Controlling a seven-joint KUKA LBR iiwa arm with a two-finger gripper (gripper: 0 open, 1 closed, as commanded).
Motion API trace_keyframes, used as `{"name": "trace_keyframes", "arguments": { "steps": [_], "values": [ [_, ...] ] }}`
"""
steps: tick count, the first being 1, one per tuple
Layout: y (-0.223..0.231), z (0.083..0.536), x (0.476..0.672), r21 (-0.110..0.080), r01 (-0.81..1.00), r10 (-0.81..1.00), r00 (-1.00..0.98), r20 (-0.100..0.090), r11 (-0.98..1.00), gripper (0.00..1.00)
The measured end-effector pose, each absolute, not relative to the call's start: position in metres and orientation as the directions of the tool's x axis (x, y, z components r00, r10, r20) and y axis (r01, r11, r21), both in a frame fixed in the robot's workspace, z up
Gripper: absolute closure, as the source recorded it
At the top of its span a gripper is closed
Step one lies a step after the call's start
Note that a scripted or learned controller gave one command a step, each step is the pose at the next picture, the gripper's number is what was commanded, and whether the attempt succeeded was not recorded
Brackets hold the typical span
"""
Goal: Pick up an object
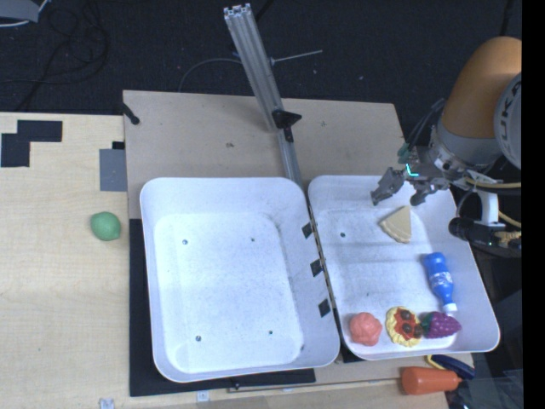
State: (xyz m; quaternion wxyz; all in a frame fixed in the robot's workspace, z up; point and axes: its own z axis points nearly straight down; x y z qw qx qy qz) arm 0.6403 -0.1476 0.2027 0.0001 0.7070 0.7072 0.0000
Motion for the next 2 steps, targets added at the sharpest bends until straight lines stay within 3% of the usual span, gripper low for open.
{"name": "trace_keyframes", "arguments": {
  "steps": [1, 2],
  "values": [
    [-0.148, 0.203, 0.64, 0.0, 1.0, 1.0, 0.0, 0.0, 0.0, 0.0],
    [-0.15, 0.141, 0.644, -0.005, 1.0, 1.0, -0.001, 0.001, 0.001, 0.0]
  ]
}}
